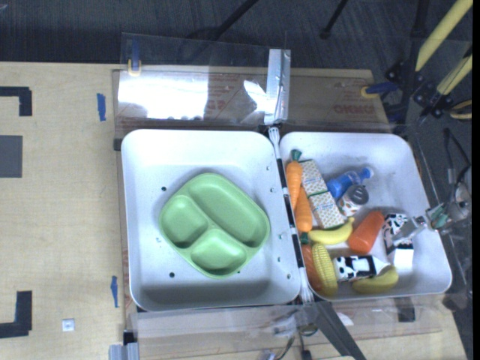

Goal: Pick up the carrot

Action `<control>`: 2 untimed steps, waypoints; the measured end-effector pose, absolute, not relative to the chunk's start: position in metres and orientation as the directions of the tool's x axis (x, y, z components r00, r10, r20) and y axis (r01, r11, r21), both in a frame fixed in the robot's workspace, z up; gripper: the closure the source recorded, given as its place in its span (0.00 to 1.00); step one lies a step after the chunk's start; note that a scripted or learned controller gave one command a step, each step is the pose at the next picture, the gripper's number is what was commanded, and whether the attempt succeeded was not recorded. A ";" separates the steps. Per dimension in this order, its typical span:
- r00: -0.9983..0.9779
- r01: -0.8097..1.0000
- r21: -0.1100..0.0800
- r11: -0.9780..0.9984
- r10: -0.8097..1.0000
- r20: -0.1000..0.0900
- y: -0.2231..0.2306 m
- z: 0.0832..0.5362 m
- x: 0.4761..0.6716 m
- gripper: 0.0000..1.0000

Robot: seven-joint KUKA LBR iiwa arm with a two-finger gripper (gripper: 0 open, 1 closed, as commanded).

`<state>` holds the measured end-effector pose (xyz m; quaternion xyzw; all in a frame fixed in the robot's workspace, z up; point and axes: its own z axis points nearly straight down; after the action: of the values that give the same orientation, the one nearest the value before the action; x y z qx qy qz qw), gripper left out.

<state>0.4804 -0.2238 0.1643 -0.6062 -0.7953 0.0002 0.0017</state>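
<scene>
The gripper [436, 217] sits at the right rim of the right bin [431, 272], well apart from the target, and whether it is open or closed cannot be told from this slanted view. Going from the left, the left bin [142, 201] holds a green divided plate [214, 221] and plays no part in the pick. Just past the wall that the two bins share lies the carrot [298, 193], lengthwise from far to near, its green top at the far end, and it appears pressed against that wall. That is the main hazard: a descent along this line could strike the wall or the rim, or leave no room on the carrot's left side for a grasp. On its right a patterned carton [319, 193] lies just beside it, seemingly touching, so a grasp across the carrot could catch the carton as well or shove it aside. Near the carrot's near end a yellow banana [334, 235] and a corn cob [324, 265] crowd in, and a grasp placed too near could close on one of them instead. Further right, a blue bottle [346, 182] and an orange item [365, 232] lie between the gripper and the carrot, so a low crossing might knock them. The carrot's rounded, tapering body could also slip from a shallow pinch.
</scene>
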 end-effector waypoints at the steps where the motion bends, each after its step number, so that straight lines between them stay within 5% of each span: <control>1: -0.373 0.927 0.020 0.374 0.927 -0.024 -0.197 0.114 0.494 0.00; 2: -0.367 0.929 0.035 0.369 0.929 -0.047 -0.158 0.106 0.518 0.00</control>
<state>0.5176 -0.1581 0.1056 -0.5617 -0.8268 -0.0013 -0.0290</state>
